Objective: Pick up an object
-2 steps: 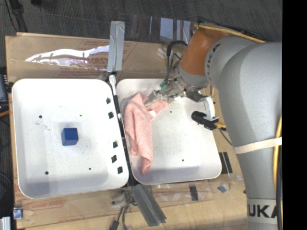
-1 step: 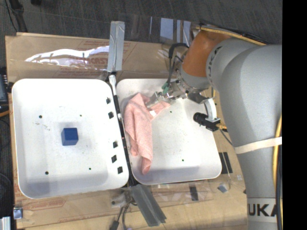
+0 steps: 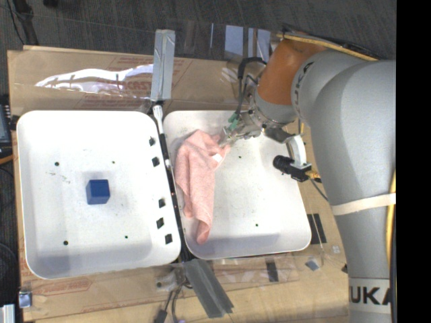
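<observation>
Low over the far part of the right bin (image 3: 289, 237), the claw (image 3: 232, 130) sat at the upper corner of a pink cloth (image 3: 196, 180). Whether it was apart, together or clamped on the fabric could not be told; the wrist and its cabling crowded that spot, and the cloth's top edge met the claw's tip without any clear view of fabric pinched there.

That pink cloth lay crumpled along the right bin's left side, running from near the far wall down toward the near wall, close beside the divider between the two bins. Its upper end bunched up right at the claw, while the lower end tapered to a narrow fold.

A small blue cube (image 3: 98, 191) rested in the left bin (image 3: 40, 261), toward that bin's left half and well apart from the cloth and the claw.

Grey arm (image 3: 350, 133) with its orange band (image 3: 279, 69) reached in from the right, bulking over the right bin's far right corner. Both bins stood on a cardboard-covered surface (image 3: 87, 79), with a strip of grey tape (image 3: 161, 62) running up from the gap between them.
</observation>
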Motion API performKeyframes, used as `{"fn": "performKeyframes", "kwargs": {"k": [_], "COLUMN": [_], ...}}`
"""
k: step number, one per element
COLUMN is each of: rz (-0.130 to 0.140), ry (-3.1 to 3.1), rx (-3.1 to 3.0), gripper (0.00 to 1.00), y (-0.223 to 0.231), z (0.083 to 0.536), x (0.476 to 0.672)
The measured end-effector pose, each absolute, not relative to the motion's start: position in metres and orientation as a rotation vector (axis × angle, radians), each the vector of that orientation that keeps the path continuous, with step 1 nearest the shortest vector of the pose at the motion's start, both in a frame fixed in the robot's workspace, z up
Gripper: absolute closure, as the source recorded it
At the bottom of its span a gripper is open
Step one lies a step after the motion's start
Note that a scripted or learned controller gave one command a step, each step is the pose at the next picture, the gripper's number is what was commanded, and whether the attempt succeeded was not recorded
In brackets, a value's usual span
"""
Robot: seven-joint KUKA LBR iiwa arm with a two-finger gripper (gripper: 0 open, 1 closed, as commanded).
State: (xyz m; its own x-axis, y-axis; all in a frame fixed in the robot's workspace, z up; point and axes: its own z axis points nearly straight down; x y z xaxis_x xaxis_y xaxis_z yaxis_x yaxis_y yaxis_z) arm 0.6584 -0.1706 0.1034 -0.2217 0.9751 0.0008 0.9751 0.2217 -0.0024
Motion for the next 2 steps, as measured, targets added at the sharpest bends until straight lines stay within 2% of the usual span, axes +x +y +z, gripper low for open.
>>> {"fn": "performKeyframes", "kwargs": {"k": [1, 2], "rz": [0.002, 0.001], "ry": [-2.454, -2.48], "rx": [-1.958, -1.926], "gripper": [0.0, 0.0], "y": [-0.171, -0.171], "z": [0.103, 0.093], "x": [0.658, 0.658]}}
